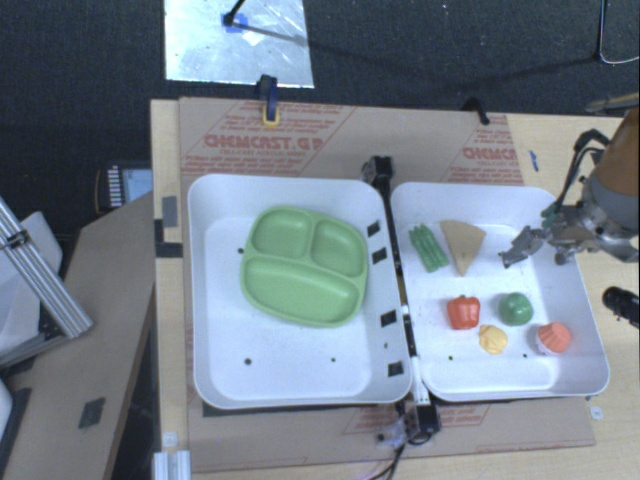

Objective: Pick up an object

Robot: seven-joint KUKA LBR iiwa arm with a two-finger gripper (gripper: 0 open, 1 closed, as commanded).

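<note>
The right bin [575, 313] holds several toy foods. A green bean bundle [428, 248] and a tan wedge [463, 244] lie toward its back. A red pepper [463, 312], a green round piece [516, 308], a yellow piece [492, 340] and an orange-pink piece [553, 338] lie toward its front. My gripper [533, 258] hangs over the bin's right side, above and behind the green round piece and to the right of the wedge. Its fingers are spread open with nothing between them.
The left bin [215, 368] holds a green divided plate [303, 266]. A black hinge strip [390, 268] runs between the two bins. The bins rest on a cardboard sheet [300, 133], with a shiny foil sheet [238, 28] beyond it on the floor.
</note>
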